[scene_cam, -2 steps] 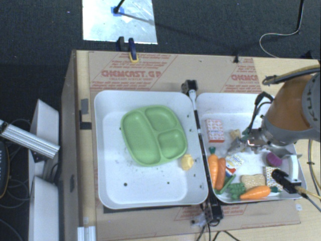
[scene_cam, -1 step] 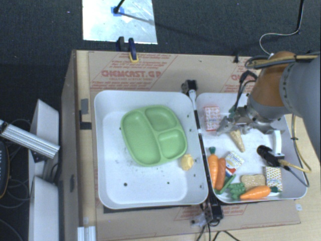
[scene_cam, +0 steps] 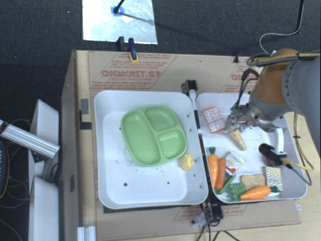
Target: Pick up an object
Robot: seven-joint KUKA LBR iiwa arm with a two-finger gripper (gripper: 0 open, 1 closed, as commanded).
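lying in the right bin (scene_cam: 301, 187), a pale cone (scene_cam: 237, 139) points its upper end at the gripper (scene_cam: 235, 123), which hangs right above it, probably lining up a grasp; finger state: cannot tell. carrots (scene_cam: 216, 170) lie nearby.

We log the right bin's (scene_cam: 301, 185) pickable stock. Cream cone-shaped piece (scene_cam: 237, 139): lying flat near the bin's middle, wide end toward the gripper (scene_cam: 234, 125), right at its tip (contact not discernible). Pink-patterned packet (scene_cam: 213, 119): flat, upper left corner. Carrot (scene_cam: 213, 169): upright along the left wall; second carrot (scene_cam: 256, 192) lying across the front edge. Green broccoli piece (scene_cam: 235, 189) between them. Bread slice (scene_cam: 252, 180) just behind the second carrot. Left bin (scene_cam: 115, 185): green divided plate (scene_cam: 154, 134), small yellow piece (scene_cam: 187, 161) beside its corner.
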